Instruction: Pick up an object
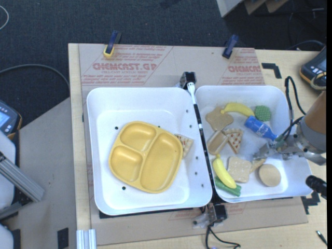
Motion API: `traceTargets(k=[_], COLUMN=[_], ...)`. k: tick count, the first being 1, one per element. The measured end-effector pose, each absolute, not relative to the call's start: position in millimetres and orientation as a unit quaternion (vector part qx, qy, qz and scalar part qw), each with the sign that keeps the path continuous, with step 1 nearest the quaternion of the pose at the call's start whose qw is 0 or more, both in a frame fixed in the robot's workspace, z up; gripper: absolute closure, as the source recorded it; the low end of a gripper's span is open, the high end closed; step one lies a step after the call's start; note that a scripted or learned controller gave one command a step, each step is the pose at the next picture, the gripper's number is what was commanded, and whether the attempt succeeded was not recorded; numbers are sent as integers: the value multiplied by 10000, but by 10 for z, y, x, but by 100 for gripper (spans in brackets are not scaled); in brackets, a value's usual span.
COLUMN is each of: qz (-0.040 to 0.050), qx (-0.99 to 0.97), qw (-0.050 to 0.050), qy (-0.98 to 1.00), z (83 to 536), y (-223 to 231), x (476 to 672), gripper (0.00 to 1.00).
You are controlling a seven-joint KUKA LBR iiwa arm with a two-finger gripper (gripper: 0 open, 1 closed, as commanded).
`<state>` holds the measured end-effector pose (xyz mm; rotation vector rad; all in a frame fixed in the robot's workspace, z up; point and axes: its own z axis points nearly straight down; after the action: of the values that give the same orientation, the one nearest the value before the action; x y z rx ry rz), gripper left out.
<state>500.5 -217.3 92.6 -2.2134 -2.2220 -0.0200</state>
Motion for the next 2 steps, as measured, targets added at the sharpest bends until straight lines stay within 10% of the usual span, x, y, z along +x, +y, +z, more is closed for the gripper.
traceTargets(k=[1,2], qz=[-12,-9], qx=[-7064,-7067], qw=[1,-31], qy=[-7079,-7075], z=[955,1433], y=[-2192,-2114], x=[4965,4939], gripper=[100,100])
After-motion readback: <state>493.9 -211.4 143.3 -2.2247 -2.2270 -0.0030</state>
